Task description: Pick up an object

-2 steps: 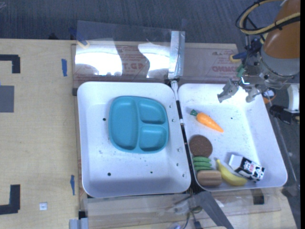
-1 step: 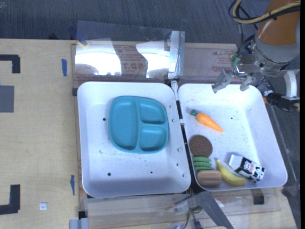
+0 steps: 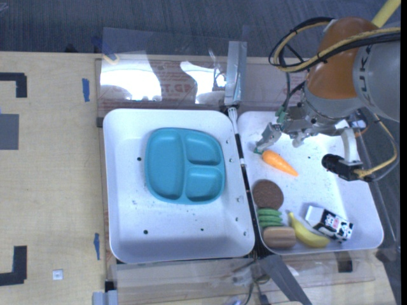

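Observation:
In the right bin (image 3: 362,202) lie an orange carrot (image 3: 280,162) with a green top, a brown round patty (image 3: 268,194), a green pod piece (image 3: 270,217), a tan bun (image 3: 278,236), a yellow banana (image 3: 307,232) and a white carton (image 3: 329,222) with black spots. My gripper (image 3: 284,134) hangs at the back of this bin, just above and behind the carrot. Its fingers (image 3: 271,133) stand apart with nothing between them.
The left bin (image 3: 121,202) holds a teal divided plate (image 3: 186,165). A clear plastic sheet (image 3: 165,75) and a grey upright post (image 3: 234,72) stand behind the bins. Cables and a black fitting (image 3: 340,165) trail off the arm over the right bin's right side.

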Controlling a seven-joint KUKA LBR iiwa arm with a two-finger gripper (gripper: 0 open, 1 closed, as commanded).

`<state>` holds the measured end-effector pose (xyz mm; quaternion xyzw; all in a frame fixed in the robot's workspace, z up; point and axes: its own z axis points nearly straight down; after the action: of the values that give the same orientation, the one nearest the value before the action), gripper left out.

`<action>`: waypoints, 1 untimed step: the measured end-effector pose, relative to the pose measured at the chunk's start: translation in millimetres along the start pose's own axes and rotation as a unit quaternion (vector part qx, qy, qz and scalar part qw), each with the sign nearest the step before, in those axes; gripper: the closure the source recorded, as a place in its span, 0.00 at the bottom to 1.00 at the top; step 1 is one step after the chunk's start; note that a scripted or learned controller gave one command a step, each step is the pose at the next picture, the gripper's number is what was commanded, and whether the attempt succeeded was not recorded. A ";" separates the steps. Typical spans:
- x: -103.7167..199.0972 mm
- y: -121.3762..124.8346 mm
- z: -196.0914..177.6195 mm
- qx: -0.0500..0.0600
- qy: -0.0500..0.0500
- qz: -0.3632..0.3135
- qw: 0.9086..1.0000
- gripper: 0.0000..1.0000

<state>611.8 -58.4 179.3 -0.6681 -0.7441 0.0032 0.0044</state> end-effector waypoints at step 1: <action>87.8 60.9 -68.9 -0.006 0.000 0.088 0.996 0.00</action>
<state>663.7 35.4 247.7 -0.7313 -0.6821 -0.0009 0.0004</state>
